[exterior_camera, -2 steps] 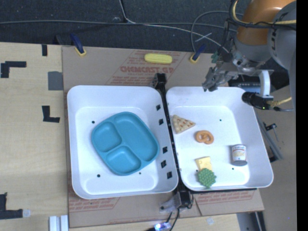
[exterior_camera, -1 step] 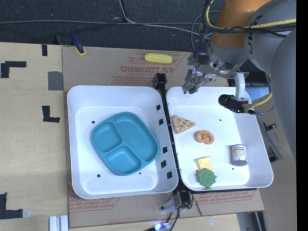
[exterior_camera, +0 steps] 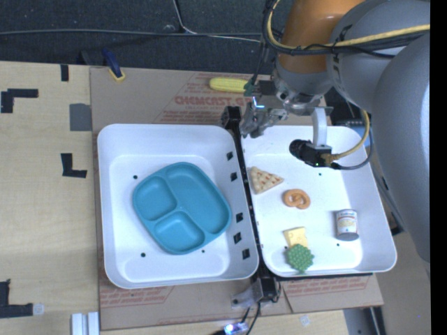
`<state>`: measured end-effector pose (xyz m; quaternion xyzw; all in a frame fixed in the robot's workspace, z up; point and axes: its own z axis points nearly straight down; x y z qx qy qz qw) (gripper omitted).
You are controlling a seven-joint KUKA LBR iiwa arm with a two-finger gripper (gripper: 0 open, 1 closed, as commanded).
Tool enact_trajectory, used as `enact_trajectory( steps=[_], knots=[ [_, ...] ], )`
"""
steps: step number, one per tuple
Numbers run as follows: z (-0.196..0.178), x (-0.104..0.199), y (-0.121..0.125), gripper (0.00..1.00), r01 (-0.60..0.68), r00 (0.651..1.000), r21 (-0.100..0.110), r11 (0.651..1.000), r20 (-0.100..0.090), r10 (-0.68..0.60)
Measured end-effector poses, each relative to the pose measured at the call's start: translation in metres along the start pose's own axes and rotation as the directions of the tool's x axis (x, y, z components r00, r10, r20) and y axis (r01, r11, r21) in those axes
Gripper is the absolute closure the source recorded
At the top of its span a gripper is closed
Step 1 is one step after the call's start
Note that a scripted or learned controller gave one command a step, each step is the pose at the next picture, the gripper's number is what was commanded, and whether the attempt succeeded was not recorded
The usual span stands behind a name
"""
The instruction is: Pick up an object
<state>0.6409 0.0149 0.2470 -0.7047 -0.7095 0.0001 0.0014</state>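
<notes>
The claw point(exterior_camera: 260, 123) hung over the right bin's point(exterior_camera: 363, 257) far corner; its grip could not be told. A cracker point(exterior_camera: 264, 179) lay just below it, so a short, straight descent seemed best.

My orange band point(exterior_camera: 318, 19) shines glossy at the frame's top. The blue tray point(exterior_camera: 181, 206) looks smooth plastic; the white bins point(exterior_camera: 115, 187) matt. The worktop point(exterior_camera: 35, 187) is pale wood.
</notes>
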Motion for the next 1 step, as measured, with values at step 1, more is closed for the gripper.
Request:
enact_trajectory(
  steps=[1],
  knots=[
    [-0.002, 0.0559, -0.0023, 1.0, 0.0, 1.0, -0.001, 1.0, 0.001, 0.0]
  ],
)
